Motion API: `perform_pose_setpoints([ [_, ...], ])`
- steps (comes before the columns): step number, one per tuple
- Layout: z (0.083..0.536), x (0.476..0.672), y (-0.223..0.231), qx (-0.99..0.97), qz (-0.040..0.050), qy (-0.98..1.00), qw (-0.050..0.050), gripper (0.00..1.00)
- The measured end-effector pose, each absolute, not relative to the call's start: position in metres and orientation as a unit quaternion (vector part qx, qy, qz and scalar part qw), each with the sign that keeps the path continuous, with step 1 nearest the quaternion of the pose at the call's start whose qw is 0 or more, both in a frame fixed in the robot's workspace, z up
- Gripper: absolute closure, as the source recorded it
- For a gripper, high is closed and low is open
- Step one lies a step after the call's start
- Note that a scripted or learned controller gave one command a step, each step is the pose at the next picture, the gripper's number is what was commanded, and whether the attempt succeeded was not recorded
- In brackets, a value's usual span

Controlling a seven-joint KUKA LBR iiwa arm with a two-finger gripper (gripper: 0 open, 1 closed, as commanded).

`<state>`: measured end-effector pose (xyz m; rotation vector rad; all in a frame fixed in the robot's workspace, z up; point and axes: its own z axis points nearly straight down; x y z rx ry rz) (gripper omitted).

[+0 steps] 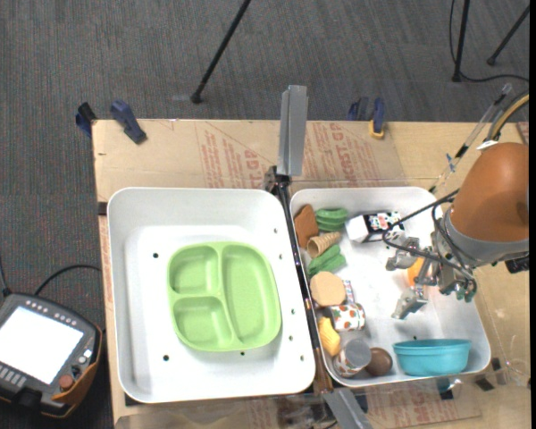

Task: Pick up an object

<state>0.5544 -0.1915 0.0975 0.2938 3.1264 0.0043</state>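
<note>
So the brown cardboard-topped desk [205, 146] carries two shallow white plastic bins side by side, which I guess keeps the pick pile apart from a drop zone. The left white bin [134, 231] has just a light green divided plastic tray [223, 295] lying flat in the middle of it. The right white bin [380, 280] is the busy one: most of the stuff is crowded along its left wall, probably just where it got shoved.

Going down in size, there's a teal plastic bowl [432, 357] at the near right corner, a round tan bread-like disc [327, 289] in the middle of the pile, green leafy toy pieces [330, 219] near the top, a small printed can [347, 316] just below the disc, and a black and white packet [381, 222] at the far side.

The grey arm with the orange band [493, 195] reaches in from the right, and its pincer [413, 284] hovers over bare floor in the right part of that bin. There's a bit of orange by it, but I can't tell whether the pincer is apart or together, or clamped on anything. The pickable things mostly sit to its left.
</note>
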Motion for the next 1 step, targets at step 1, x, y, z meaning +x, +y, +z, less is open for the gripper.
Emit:
perform_pose_setpoints([
  [1,0.0873,0.5995,-0.1867,0.127,0.0009,0.992,0.001,0.00],
])
